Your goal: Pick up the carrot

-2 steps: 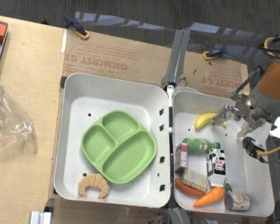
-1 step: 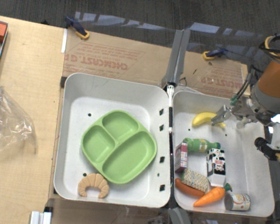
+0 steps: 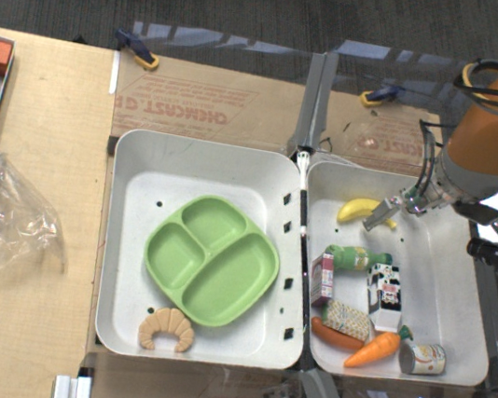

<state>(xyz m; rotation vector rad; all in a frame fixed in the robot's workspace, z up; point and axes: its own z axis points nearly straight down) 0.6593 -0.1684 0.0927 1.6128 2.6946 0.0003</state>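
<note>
At the near edge of the right bin (image 3: 458, 304) lies the carrot (image 3: 374, 349), orange, slanting with its thick end up toward a small tin can (image 3: 422, 358) just beside it on the right. Touching the carrot's left side are a red sausage-like piece (image 3: 332, 335) and a speckled block (image 3: 349, 321) that rests partly over it. A little farther in stand a black-and-white carton (image 3: 385, 288), a dark pink pack (image 3: 322, 279) and a green bottle (image 3: 356, 258) lying on its side. Farther still, a yellow banana (image 3: 358, 210) lies near the bin's far wall.

The gripper (image 3: 381, 216) hangs at the banana's right end, well apart from the carrot; whether it is spread or pressed together cannot be told.

In the left bin (image 3: 132, 221), a croissant (image 3: 166, 330) sits by the near wall, just in front of a green divided plate (image 3: 211, 260).

On the worktop (image 3: 12, 314) at the left lies a crumpled clear bag (image 3: 4, 223).
</note>
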